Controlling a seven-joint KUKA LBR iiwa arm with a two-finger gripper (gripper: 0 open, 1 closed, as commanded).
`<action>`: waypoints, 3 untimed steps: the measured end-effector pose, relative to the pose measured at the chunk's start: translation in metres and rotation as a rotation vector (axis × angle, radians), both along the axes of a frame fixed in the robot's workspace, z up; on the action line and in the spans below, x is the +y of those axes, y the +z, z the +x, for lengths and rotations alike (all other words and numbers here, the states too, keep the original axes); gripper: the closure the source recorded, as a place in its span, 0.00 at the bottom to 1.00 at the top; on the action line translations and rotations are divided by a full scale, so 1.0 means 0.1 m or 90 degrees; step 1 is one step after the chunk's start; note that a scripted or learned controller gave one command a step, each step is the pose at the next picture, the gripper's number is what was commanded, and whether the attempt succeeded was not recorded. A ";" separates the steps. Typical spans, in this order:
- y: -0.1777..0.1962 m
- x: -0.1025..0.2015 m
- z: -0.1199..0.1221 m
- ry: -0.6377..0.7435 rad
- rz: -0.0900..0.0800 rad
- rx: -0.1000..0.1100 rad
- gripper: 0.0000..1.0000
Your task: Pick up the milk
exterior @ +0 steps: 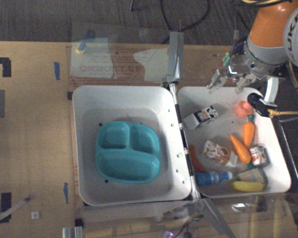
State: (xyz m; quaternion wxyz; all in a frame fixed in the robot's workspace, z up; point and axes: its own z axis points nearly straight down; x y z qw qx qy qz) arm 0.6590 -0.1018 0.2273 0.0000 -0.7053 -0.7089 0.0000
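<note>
Milk (200, 117) — below end effector (229, 81)

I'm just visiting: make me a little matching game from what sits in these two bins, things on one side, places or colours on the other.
Things:
1. divided tray
2. milk carton
3. banana
4. blue bottle

Descriptions:
A. yellow, at the right bin's near edge
B. teal, in the left bin
C. white with black patches, lying on its side
D. beside the banana, white cap

Pairs: 1-B, 2-C, 3-A, 4-D

arm (280, 24) cut off at top right edge, red item (196, 160) half hidden under carton (217, 152)
</note>
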 end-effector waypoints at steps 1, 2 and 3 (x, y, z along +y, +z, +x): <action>-1.06 0.01 -0.27 0.088 -0.003 -0.025 0.00; -1.17 0.03 -0.08 0.103 -0.001 -0.023 0.00; -0.65 -0.45 -0.35 0.060 -0.001 -0.003 0.00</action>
